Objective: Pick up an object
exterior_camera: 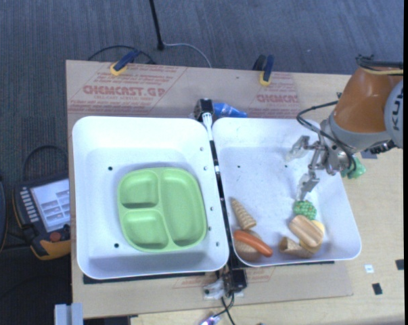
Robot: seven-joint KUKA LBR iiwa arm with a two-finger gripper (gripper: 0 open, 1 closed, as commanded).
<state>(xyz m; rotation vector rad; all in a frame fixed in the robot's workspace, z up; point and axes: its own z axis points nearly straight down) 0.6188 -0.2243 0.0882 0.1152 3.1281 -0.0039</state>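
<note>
- The gripper (305, 166) hangs over the right bin (264, 175), its two thin metal fingers spread wide: one reaches up and left, the other points down toward the toy food. The jaws stand open with nothing between them.
- Just below the lower fingertip lies a small green broccoli-like piece (304, 210), close to the finger, though contact cannot be judged.
- Touching that green piece from below is a tan bread-like piece (306, 231), with a smaller brown piece (290, 246) beside it at the bin's lower edge.
- To the left of these lie a ribbed cone (243, 213) and an orange carrot-like piece (252, 240), near the bin's lower left corner and well apart from the jaws.
- The bin floor directly under the upper finger is bare white.
- The grey arm with its orange band (365, 103) comes in over the bin's right rim, cables looping around the wrist.
- The left bin (95, 147) holds a green divided tray (162, 208) with three compartments.
- Both bins sit on a cardboard-covered table (122, 87) held by clamps; a blue-tipped object (220, 110) lies at the bins' upper junction.
</note>
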